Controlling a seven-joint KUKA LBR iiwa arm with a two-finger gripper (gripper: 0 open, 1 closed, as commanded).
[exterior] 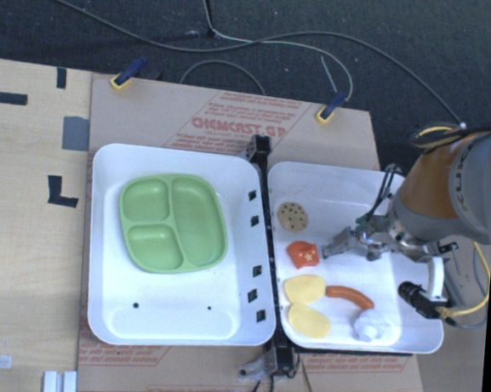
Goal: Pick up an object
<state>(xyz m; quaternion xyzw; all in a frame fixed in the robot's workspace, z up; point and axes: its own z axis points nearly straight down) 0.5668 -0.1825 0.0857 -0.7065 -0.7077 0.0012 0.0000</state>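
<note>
Over right bin, my tool hangs low, finger state: cannot tell. Nothing seen gripped. Nearest candidate, red strawberry piece, lies just beside tool tip; sausage near, likely next.

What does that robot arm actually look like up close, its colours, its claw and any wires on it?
The arm is a thick, rounded grey tube with an orange band above the wrist. Its gripper is grey metal with two thin fingers. Yellow and black cables loop along the arm, and a black plug sticks out beside the wrist.
</note>
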